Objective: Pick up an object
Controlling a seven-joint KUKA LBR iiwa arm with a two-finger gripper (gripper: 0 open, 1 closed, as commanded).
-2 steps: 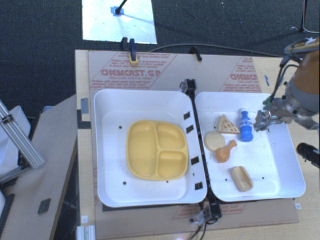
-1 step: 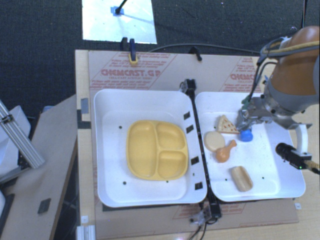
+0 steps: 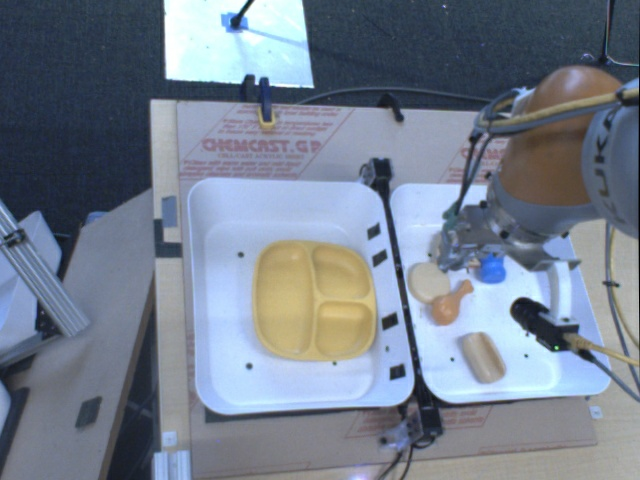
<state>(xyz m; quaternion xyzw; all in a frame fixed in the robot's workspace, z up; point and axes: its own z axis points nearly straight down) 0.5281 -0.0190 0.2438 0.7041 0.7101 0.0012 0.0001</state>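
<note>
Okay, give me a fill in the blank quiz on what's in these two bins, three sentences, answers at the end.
1. The yellow divided plate lies in the ____ bin of the camera view.
2. The plate has ____ compartments.
3. The gripper hangs over the right bin, close to a small ____ object and above the orange toy and tan bread piece.

Answers: left; three; blue

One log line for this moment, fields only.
gripper: low in right bin, fingers unclear | nearest: cream disc, blue piece | left bin: yellow tray
</note>
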